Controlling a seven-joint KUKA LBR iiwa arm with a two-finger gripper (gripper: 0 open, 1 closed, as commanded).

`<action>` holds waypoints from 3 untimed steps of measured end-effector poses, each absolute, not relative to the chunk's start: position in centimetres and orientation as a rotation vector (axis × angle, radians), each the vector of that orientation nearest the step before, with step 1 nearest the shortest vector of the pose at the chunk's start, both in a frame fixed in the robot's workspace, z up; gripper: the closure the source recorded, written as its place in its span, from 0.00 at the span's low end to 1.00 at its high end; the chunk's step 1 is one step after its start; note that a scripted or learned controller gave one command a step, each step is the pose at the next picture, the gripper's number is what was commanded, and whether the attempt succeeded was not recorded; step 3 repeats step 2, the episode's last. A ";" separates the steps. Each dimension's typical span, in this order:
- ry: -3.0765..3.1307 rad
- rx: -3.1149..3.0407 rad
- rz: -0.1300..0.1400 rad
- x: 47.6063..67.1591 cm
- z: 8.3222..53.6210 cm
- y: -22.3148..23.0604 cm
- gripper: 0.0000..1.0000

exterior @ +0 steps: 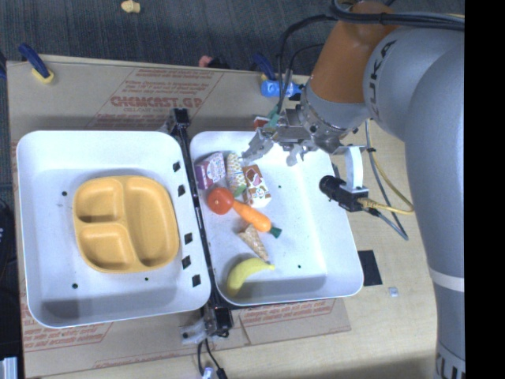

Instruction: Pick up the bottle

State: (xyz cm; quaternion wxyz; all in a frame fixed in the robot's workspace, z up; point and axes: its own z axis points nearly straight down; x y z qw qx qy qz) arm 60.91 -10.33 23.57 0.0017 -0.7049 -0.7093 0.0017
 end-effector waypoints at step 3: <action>-2.234 -2.204 0.004 53.0 28.9 -17.3 1.00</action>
